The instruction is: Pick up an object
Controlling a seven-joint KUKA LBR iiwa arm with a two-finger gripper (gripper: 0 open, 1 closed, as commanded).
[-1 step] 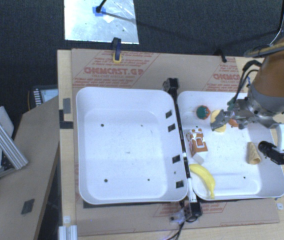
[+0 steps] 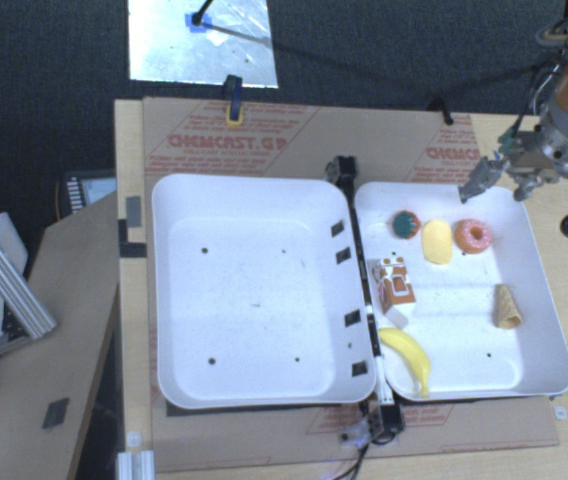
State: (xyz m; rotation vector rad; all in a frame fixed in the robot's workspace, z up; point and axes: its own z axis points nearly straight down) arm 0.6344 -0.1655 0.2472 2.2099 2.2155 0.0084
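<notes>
Donut (image 2: 473,236) looks like our closest pick: pink-frosted, lying flat in the right bin (image 2: 539,363), near its far edge. Our gripper (image 2: 500,182) hangs above that bin's far right corner, fingers spread apart with nothing between them. So we're at the approach step, no grasp yet.

To do it well, we'd come straight down and centre over the ring, straddling it across its width. The yellow lemon-like piece (image 2: 437,242) sits just beside the donut on its left, so we keep the closing line off that side or we'll nudge both. The green-and-orange piece (image 2: 406,225) is a bit further left, likely out of the way.

Edges: the donut is near the bin's far wall, and the right wall is close too; a low sideways sweep risks clipping the rim. Open room is toward the bin's near half: the cone (image 2: 507,307), the orange-white block (image 2: 395,286) and the banana (image 2: 409,356) are well apart. Left bin (image 2: 179,228) is out of our path.
</notes>
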